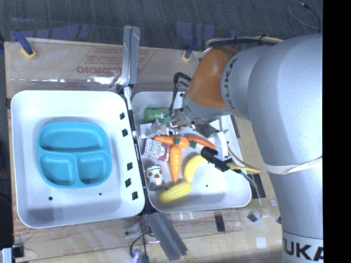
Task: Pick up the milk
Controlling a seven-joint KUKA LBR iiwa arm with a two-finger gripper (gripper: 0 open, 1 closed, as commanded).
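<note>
The milk point(154, 149) is a small white carton with red and purple print. It lies in the right bin point(237, 193) near its left wall, beside the carrots. The arm reaches in over the back of that bin, and the orange band point(208, 84) sits above the wrist. My gripper point(168, 126) hangs low at the bin's back left, just above and behind the carton. Its tip is lost among metal parts and the clutter under it. Nothing shows as held.
Two carrots point(175, 155) cross the right bin's middle. A banana point(192, 167) and a yellow corn cob point(174, 191) lie toward the front, a small can point(155, 177) is at the left, and a green object point(156, 114) is at the back. The left bin point(27, 201) holds a blue divided tray point(75, 153).
</note>
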